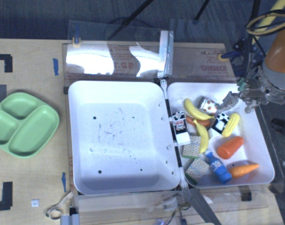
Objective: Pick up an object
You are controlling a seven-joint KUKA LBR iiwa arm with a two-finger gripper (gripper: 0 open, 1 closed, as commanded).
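Note:
The right bin [266, 139] holds a pile of small items: a yellow banana [195, 111], a second banana [204, 138], a corn cob [232, 124], an orange-red pepper-like piece [230, 146], a carrot [244, 168] and a blue bottle [218, 167]. A silver and red can [208, 105] and a black-and-white checkered cube [220, 122] lie near the bin's top. My gripper [238, 103] hovers over the bin's upper right part, just above the corn and the cube. It is open with nothing between its fingers.
The left bin [119, 135] lies beside the right one. A small black-and-white box [179, 122], a white block [182, 137] and two patterned pads [192, 149] sit along the right bin's left wall. A green divided plate [23, 124] rests at far left.

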